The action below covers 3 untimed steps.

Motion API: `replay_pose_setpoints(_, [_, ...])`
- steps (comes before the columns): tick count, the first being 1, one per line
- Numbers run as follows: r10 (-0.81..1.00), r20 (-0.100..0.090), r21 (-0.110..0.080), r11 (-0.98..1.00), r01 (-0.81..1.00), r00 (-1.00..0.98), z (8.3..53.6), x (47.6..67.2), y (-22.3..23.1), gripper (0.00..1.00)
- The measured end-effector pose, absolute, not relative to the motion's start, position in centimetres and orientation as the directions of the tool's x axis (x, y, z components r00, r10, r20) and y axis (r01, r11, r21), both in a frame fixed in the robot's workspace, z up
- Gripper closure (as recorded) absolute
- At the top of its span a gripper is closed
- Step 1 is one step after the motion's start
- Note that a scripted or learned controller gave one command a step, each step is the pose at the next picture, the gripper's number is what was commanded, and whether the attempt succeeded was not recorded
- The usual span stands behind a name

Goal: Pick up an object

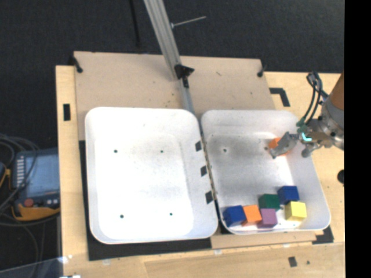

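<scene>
at the far left, off the edge of the light wooden desk (145,68), a grey handheld control pendant with a screen (35,178) lies among dark cables. on the desk's left half sits the shallow white left bin (93,155), its floor lightly smudged grey. a slim metal pole (165,36) slants down from the top of the view to the desk's back edge, ending near the seam between the two bins.

the shallow white right bin (322,213) lies just beside the left one. along its front wall a cluster of small cubes sits close together: a blue cube (234,215) nearest the front left corner, then an orange cube (252,214), a purple cube (268,217), a dark green cube (269,201) just behind those two, a second blue cube (288,193), and a yellow cube (295,211) nearest the front right corner.

farther back, toward the bin's right wall, the gripper (280,146) reaches in from the right, with a small orange object (273,143) right at its tip; whether it grips that object, i cannot tell.
</scene>
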State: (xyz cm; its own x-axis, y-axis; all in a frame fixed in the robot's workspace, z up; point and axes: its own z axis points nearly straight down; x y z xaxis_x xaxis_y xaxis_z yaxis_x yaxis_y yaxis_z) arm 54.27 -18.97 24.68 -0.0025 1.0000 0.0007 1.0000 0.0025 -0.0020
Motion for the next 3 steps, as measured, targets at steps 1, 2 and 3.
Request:
replay_pose_setpoints(1, [1.000, 0.000, 0.002, 0.002, 1.000, -0.002, 24.9, 54.4, -19.0, 0.00])
replay_pose_setpoints(2, [1.000, -0.001, -0.004, -0.001, 1.000, 0.001, 19.2, 53.5, -18.5, 0.00])
replay_pose_setpoints(3, [1.000, -0.001, -0.004, -0.002, 1.000, 0.002, 14.6, 52.7, -18.9, 0.00])
